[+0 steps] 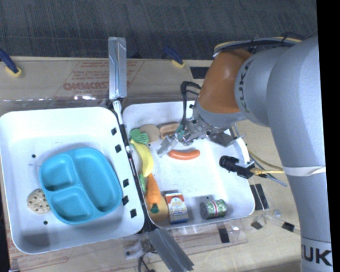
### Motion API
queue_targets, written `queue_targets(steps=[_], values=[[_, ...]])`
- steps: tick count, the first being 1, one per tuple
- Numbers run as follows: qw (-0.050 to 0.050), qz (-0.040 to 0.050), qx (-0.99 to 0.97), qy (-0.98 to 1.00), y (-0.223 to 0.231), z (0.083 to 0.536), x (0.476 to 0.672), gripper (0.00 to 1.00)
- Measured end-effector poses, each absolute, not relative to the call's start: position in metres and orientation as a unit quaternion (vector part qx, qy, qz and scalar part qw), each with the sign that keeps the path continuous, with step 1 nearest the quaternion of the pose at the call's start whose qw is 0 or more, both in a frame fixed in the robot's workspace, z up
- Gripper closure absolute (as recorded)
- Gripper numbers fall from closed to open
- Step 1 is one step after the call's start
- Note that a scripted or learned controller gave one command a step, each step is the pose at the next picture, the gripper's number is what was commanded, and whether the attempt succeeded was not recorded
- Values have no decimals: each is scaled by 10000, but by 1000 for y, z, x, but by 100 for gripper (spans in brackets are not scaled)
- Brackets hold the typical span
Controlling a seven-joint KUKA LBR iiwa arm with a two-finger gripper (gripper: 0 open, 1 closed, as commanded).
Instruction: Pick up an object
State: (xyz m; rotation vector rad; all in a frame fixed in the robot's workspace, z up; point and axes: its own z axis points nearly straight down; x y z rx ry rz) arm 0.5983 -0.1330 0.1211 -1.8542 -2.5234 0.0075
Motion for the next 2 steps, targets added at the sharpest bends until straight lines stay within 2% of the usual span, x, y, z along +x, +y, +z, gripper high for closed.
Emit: queue_targets(steps=[1,2], values=[[151,84,-5795,-8148,-154,94,651,0],[114,136,-5511,-8343,-141,94,649,0]])
